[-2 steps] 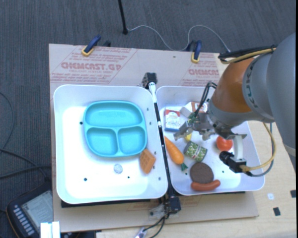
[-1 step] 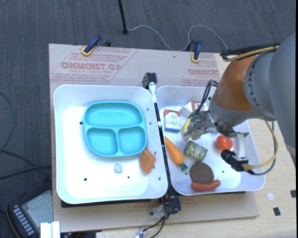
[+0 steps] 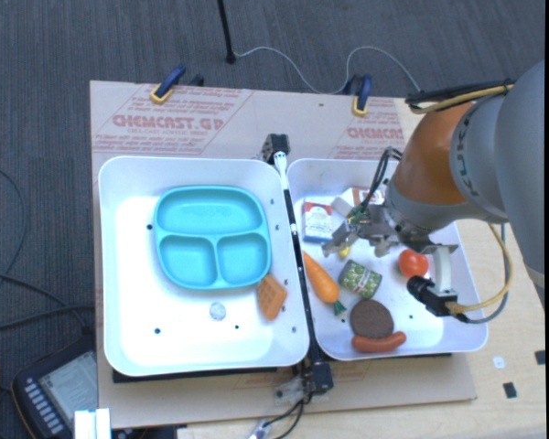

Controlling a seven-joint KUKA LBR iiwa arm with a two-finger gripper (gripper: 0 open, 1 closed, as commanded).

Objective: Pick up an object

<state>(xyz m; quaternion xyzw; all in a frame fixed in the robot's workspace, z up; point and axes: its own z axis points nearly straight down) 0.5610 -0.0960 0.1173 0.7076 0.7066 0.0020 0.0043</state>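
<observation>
Objects for picking lie scattered in the right bin [image 3: 471,337], which I use as my landmark. Largest beside it, the left bin [image 3: 110,245] holds a glossy blue three-part tray [image 3: 210,236] and an orange wedge [image 3: 272,296]. Inside the right bin my gripper [image 3: 355,233] hovers near its centre; I cannot tell its spread. Below it sit a smooth carrot [image 3: 322,280], a green printed can [image 3: 360,279], a round brown patty [image 3: 371,318], a sausage [image 3: 378,342] and a tomato [image 3: 413,263].

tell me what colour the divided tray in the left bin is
Light blue. The divided tray lies in the left bin, seen plainly in the camera view.
</observation>
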